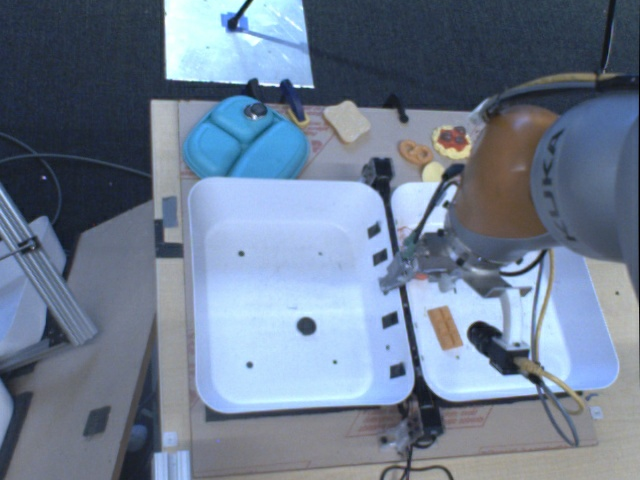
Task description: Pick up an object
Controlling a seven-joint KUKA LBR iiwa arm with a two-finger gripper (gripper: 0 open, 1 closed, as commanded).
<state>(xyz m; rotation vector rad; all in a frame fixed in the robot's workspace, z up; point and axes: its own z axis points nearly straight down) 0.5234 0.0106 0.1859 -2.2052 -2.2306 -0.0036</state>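
- Low over the right bin [590,358], the gripper [428,268] hangs close to that bin's left wall, beside the black divider [398,288] between the two bins.
- Whether its fingers are spread or closed cannot be told; the arm [540,183] covers much of them.
- An orange wafer [444,328] lies flat on the right bin's floor, just below the gripper and apart from it.
- Open floor stretches across the left bin [290,298], marked by small dark spots.
- Behind the bins sit a blue divided tray [245,140], a bread slice [347,121] and small toy foods [440,148].
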